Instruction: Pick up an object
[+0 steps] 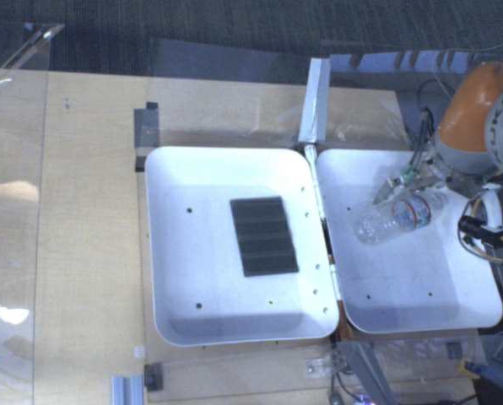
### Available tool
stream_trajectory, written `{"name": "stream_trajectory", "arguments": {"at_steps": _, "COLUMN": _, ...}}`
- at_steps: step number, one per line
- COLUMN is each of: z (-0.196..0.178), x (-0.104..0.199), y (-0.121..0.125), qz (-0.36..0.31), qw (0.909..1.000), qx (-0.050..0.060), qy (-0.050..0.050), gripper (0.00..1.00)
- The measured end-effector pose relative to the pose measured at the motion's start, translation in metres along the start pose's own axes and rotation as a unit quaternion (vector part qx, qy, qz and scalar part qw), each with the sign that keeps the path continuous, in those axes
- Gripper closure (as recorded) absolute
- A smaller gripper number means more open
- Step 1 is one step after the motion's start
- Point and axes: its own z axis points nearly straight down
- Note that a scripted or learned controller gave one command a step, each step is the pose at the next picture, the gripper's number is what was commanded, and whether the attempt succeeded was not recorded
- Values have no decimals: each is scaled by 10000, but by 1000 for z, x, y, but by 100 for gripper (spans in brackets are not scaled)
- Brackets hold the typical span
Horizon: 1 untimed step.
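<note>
Camera view: two white bins are sitting side by side on the desk [83,226]; the left bin [175,226] is carrying a dark ribbed rectangular pad [264,236] near its middle, lying flat; the right bin [454,285] is holding a clear plastic bottle [392,216], lying on its side in the far half of the bin, its cap end tilting toward the far right corner; the arm [479,116] is reaching in at the desk's right edge; the end effector [413,178] is hovering just at the bottle's upper end; whether it is released or clenched cannot be told, since the bottle's transparency is blurring the contact.
</note>
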Motion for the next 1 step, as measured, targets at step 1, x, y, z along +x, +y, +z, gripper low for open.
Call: {"name": "stream_trajectory", "arguments": {"at_steps": 1, "z": -1, "x": -2, "y": -59, "qz": 310, "qw": 9995, "qx": -2, "qy": 0, "gripper": 0}}
